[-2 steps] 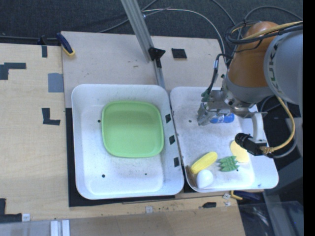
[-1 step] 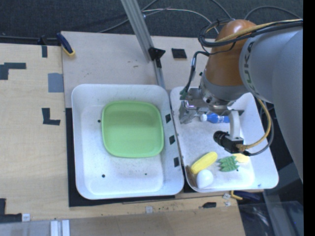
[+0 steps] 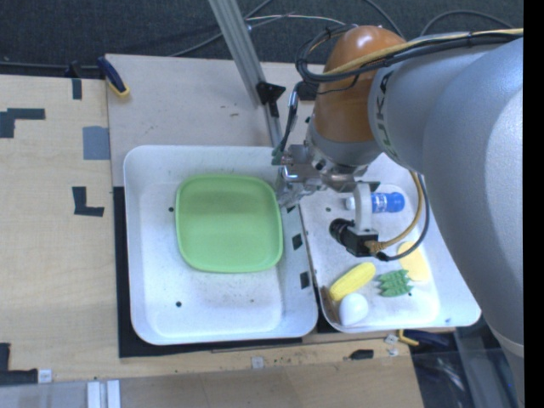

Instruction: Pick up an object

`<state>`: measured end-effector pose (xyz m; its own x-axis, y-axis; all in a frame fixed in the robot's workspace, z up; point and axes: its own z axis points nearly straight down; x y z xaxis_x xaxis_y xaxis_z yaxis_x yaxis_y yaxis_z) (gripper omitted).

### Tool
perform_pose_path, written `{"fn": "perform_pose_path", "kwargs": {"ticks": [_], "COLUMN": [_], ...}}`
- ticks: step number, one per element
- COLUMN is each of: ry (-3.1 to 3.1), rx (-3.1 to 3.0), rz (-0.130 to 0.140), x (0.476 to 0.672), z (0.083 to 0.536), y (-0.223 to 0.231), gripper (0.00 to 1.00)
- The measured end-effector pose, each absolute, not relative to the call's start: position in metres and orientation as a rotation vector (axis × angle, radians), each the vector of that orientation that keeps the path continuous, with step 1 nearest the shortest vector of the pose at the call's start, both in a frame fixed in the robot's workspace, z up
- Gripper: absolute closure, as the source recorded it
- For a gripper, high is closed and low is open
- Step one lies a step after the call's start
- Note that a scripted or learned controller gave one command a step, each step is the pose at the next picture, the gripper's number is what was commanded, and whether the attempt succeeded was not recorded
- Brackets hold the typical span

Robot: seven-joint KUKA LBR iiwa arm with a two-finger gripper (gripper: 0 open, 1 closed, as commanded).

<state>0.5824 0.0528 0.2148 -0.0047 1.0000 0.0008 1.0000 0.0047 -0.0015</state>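
A light green square plate (image 3: 228,223) lies flat in the left bin (image 3: 153,313). In the right bin (image 3: 450,308) are a yellow corn cob (image 3: 351,280), a white ball (image 3: 354,308), a small green spiky piece (image 3: 393,283), a yellow piece (image 3: 415,266) and a clear bottle with a blue cap (image 3: 388,202). My gripper (image 3: 291,184) hangs over the wall between the two bins, right at the plate's upper right corner. I see nothing held in it.
The big grey arm covers the right bin's far side and right edge. A slanted metal post (image 3: 242,49) rises behind the bins. Bare wood bench (image 3: 178,100) with grey tape marks lies to the left and behind.
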Motion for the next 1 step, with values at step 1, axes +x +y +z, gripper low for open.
{"fn": "perform_pose_path", "kwargs": {"ticks": [1], "ry": [-2.225], "rx": [-2.217], "rz": [-0.001], "x": [0.6074], "z": [0.2291], "y": [0.0993], "gripper": [1.00]}}
